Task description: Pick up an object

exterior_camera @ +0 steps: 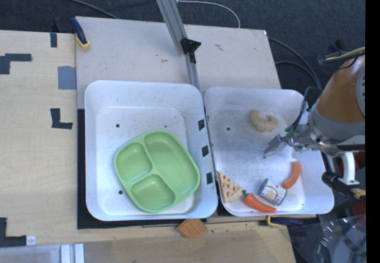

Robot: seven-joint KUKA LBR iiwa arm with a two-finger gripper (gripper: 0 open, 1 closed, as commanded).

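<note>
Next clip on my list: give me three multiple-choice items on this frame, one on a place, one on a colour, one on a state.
1. Where does the divided plate lie?
A. left bin
B. right bin
C. bare bench

2. What colour is that plate?
A. red
B. blue
C. green

3. What is the end effector doing?
A. hanging over the right bin, holding nothing visible
B. gripping the plate
C. resting in the left bin

Key: 1 A, the plate sits inside the left bin. 2 C, it is light green. 3 A, the end effector hangs over the right bin, beside the beige lump.
</note>
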